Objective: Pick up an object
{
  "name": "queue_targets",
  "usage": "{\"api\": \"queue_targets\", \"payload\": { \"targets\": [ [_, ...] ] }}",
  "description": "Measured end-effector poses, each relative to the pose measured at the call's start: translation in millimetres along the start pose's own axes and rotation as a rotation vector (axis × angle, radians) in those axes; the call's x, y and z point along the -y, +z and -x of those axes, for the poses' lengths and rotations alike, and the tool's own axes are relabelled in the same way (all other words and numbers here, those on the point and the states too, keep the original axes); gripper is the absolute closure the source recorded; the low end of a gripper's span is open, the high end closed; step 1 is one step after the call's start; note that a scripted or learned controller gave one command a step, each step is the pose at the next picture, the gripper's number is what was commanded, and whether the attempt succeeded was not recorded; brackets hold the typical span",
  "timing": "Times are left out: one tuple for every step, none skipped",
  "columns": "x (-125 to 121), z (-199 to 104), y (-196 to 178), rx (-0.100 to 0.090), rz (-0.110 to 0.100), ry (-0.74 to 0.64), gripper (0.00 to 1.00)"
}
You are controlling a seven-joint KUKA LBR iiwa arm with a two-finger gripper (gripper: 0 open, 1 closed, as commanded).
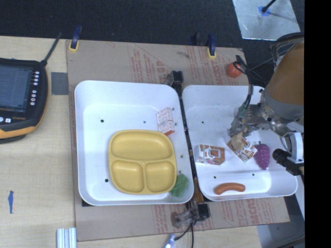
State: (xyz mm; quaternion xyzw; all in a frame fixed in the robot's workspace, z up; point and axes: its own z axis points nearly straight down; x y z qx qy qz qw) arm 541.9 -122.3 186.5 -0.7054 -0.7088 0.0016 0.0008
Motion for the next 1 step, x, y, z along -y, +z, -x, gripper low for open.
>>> {"api": "queue_targets", "payload": {
  "targets": [
    [-29.6,-60.0,-45.0,-0.002,0.000,0.000,1.00]
  ]
}}
